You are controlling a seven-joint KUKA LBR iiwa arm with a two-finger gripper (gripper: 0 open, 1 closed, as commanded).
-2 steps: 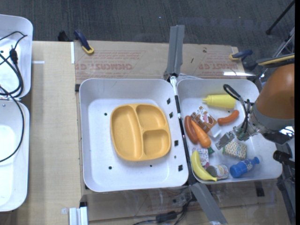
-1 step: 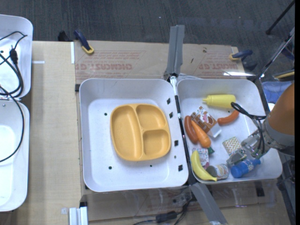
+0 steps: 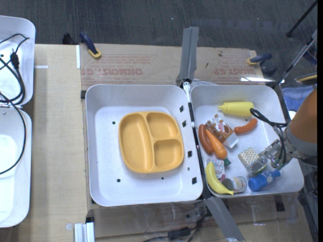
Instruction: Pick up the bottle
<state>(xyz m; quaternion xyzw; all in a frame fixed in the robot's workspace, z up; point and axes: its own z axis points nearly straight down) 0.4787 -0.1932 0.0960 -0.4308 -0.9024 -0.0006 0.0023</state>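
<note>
Cardboard-topped surface [image 3: 151,62] carries two white bins; the gripper [image 3: 270,158] hovers just above the small blue plastic bottle [image 3: 262,180], presumably for grasping; jaws' spread cannot be told.

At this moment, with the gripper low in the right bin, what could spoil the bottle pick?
The gripper sits just above the blue bottle, which lies on its side and may roll away. A patterned box and a small can crowd it, so the fingers could catch those instead. The yellow mustard bottle is a second candidate.
</note>
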